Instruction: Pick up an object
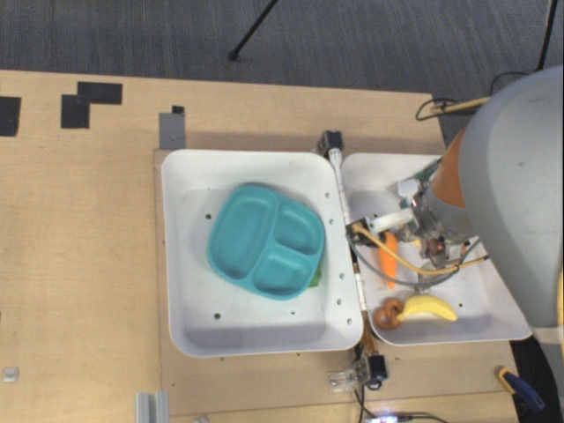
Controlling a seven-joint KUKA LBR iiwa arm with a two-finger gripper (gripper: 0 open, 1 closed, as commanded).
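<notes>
My arm (pixel 520 183): reaches over the right bin (pixel 493 324).
Teal plate (pixel 266 241): lies in the left bin (pixel 189 263), beside that right bin.
Banana (pixel 429 307): in the right bin's near part, touching a brown fruit (pixel 386 314).
Carrot (pixel 388 258): beside my pincer (pixel 432 247).
Pincer state: I cannot tell.

One fixed camera, high above the worktop (pixel 79 263), looking down at a slant.

The view takes in both white bins: the left bin (pixel 176 236) lies well to the left of the hand (pixel 432 245), while the right bin (pixel 502 315) sits under it. Dark carpet (pixel 132 16) fills the far strip above. The arm (pixel 520 174) looms large at the near right, close to the lens.
</notes>
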